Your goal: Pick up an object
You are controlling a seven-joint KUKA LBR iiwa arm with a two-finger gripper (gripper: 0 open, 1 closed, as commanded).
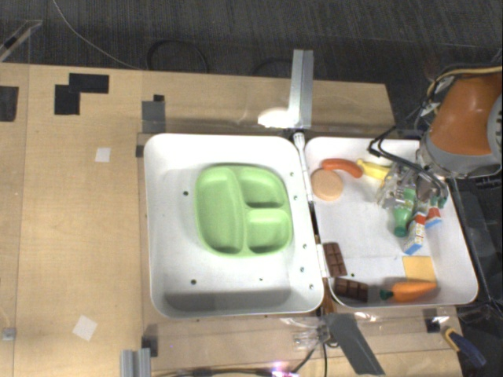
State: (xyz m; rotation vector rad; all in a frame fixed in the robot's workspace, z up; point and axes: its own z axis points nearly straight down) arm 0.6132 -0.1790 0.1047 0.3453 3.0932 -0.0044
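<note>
Gripper (pixel 410 197) at upper right of right bin (pixel 464 289), over green item (pixel 402 220) — finger state can't be told. Green tray (pixel 240 208) in left bin (pixel 169 210), frame ctr. Carrot (pixel 410 290) at lower right.

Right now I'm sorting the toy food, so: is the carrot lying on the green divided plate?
No, the carrot lies in the right bin, while the green divided plate sits in the left bin.
</note>
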